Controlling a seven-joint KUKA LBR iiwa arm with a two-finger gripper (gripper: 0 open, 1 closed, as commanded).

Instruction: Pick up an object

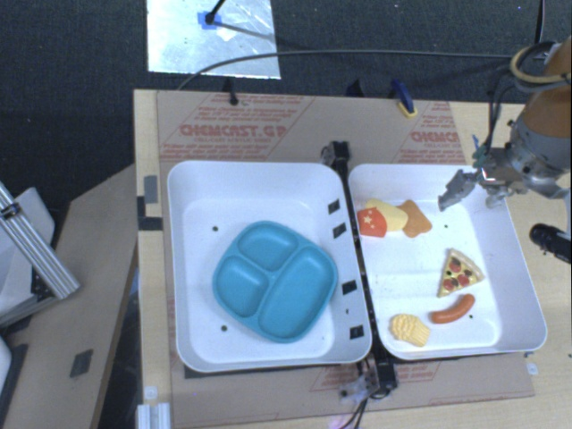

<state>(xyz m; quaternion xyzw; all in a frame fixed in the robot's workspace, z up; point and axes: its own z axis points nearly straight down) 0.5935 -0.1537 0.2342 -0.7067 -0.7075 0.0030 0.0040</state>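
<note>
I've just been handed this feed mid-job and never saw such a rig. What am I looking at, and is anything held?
One camera looks down at a slant on a bench with two white bins. The left bin holds a blue divided plate. The right bin holds toy foods: a red and yellow piece, a pizza slice, a sausage and a yellow corn-like piece. The grey arm reaches in from the right; its gripper hangs over the right bin's far edge, with nothing visibly between its fingers.

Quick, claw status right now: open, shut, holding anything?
Claw: open and holding nothing, poised above the right bin's far corner.
</note>
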